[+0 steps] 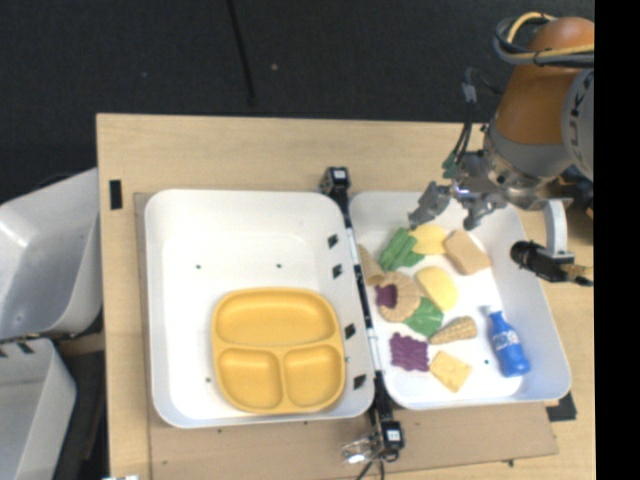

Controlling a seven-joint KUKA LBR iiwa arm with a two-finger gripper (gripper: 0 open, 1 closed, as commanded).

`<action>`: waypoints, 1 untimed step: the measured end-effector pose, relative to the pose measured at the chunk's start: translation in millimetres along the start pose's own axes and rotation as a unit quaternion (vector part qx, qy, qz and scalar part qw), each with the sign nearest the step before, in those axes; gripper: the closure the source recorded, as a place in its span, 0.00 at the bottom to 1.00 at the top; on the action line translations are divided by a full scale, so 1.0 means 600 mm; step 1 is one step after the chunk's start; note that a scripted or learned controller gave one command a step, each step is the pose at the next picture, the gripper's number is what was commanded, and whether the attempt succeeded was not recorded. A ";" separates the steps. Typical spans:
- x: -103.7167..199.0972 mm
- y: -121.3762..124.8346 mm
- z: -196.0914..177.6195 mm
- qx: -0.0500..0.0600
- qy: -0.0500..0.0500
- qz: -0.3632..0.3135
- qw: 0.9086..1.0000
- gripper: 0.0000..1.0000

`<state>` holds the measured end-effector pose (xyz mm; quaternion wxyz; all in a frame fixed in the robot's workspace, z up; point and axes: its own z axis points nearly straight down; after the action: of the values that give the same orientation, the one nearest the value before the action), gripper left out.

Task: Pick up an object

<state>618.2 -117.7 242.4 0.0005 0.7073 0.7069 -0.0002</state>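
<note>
The arm (535, 88) comes in at the upper right of the frame, and its gripper (452, 208) hangs over the upper part of the right bin (555, 343). The two grey fingers (430, 206) stand apart, so the gripper is open, and there is nothing between them. The fingertips are just above the pile of toy food, but I cannot tell if they touch any piece.

The things to pick all lie in the right bin, in the middle right of the frame. Nearest to the gripper are a green piece (400, 249), a yellow piece (430, 238) just beside it, and a tan block (466, 252) to the right of these. Lower there is a pale yellow piece (437, 287), a brown round piece (397, 296) and a second green piece (424, 318) touching them. Near the lower edge lie a purple piece (408, 352), a corn cob (453, 330) and an orange wedge (450, 371). A blue bottle (507, 343) lies apart at the right side of the bin.

The left bin (175, 268) holds a yellow tray (278, 349) with three compartments, in its lower part.
</note>
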 end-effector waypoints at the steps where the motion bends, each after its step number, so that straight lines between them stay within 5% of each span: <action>1: -0.149 -0.046 0.226 0.006 -0.001 0.004 1.000 0.00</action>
<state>590.5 -207.4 107.0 -0.0033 0.7101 0.7041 -0.0049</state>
